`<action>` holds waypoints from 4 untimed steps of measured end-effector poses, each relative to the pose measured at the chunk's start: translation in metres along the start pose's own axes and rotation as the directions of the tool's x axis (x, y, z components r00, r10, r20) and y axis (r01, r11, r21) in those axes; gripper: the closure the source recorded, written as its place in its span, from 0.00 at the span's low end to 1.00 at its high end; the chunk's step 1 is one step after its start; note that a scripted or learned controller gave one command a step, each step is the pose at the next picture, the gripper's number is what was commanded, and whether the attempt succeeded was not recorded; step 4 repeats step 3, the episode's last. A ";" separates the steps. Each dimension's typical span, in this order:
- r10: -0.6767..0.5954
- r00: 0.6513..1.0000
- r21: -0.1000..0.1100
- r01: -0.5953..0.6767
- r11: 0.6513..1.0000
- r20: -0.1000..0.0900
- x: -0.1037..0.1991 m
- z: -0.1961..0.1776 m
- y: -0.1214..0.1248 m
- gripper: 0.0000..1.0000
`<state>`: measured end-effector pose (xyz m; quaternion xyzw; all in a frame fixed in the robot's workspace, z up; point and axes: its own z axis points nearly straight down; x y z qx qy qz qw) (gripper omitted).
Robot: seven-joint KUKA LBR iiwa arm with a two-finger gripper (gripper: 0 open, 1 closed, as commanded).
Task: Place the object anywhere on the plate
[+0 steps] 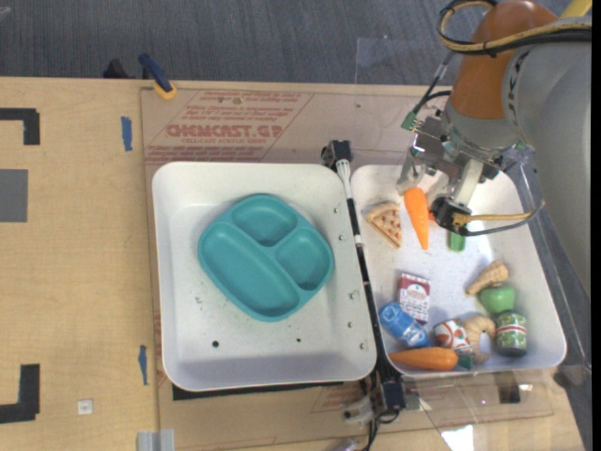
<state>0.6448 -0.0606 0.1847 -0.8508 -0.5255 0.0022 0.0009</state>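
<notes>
The gripper (424, 178) hangs over the upper end of the right bin (528, 244), just above a carrot (417, 219). A waffle wedge (385, 224) lies to the carrot's left. I cannot tell the claw's state. The teal plate (266, 255) sits in the left bin.

On the wooden worktop (75, 252) two shallow white plastic bins sit side by side. The left bin (178, 280) holds a teal divided plastic plate (266, 255) in its middle. In the right bin (537, 280), a tan toy waffle wedge (385, 224) lies rear left, an orange toy carrot (419, 222) just right of it, and the claw (434, 178) is over the carrot's rear end. A red-and-white carton (413, 297) lies mid-bin, with a blue crumpled packet (401, 323) just before it. A second orange carrot (424, 358) lies along the front wall. A green round toy fruit (498, 299) sits at the right.
</notes>
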 end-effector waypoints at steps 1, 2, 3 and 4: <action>0.064 0.998 0.008 -0.064 0.998 -0.004 0.083 0.001 -0.059 1.00; 0.124 0.992 0.007 -0.124 0.992 -0.003 0.125 -0.003 -0.145 1.00; 0.131 0.991 0.004 -0.131 0.991 0.000 0.121 -0.003 -0.142 0.00; 0.131 0.991 0.004 -0.131 0.991 0.000 0.121 -0.003 -0.142 0.00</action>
